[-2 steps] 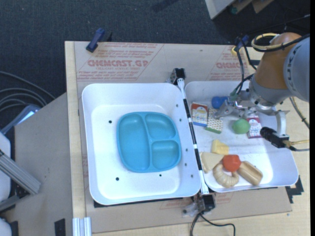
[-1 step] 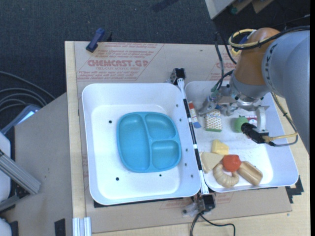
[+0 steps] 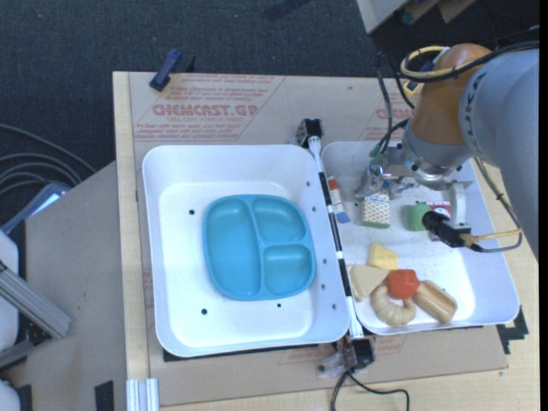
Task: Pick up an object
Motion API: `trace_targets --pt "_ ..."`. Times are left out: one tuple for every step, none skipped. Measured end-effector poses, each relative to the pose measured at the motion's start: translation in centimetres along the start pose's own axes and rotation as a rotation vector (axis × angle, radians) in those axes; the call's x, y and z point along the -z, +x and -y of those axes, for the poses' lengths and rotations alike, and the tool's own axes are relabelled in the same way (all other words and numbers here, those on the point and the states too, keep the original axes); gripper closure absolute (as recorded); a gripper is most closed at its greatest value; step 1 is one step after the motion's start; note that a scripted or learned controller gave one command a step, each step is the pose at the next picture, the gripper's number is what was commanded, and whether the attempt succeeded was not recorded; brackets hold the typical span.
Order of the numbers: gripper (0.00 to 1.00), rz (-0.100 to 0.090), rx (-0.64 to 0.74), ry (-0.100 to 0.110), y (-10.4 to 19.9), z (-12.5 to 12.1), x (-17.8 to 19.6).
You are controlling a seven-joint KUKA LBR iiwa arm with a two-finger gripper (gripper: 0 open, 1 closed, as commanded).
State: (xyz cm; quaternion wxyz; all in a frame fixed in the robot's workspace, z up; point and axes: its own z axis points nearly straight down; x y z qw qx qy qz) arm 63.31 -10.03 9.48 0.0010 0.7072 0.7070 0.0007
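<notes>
Camera view: gripper (image 3: 378, 181) down in right bin (image 3: 492, 302), can't tell finger state. Mesh block (image 3: 374, 211) just at its 6 o'clock, green piece (image 3: 415, 217) at 4. Blue tray (image 3: 257, 247) in left bin (image 3: 171, 315).

arm (image 3: 505, 84): grey, rounded casing | orange band (image 3: 445, 101) above wrist | silver metal wrist flange | thin black and yellow cables looped alongside | gripper (image 3: 377, 178): small, metallic

Small white mesh-patterned block (image 3: 374, 211), upright, right bin's (image 3: 495, 302) upper left.
</notes>
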Motion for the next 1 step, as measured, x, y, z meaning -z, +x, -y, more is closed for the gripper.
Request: trace_targets --pt "1.0 -0.001 0.002 0.0 6.16 0.22 15.4"
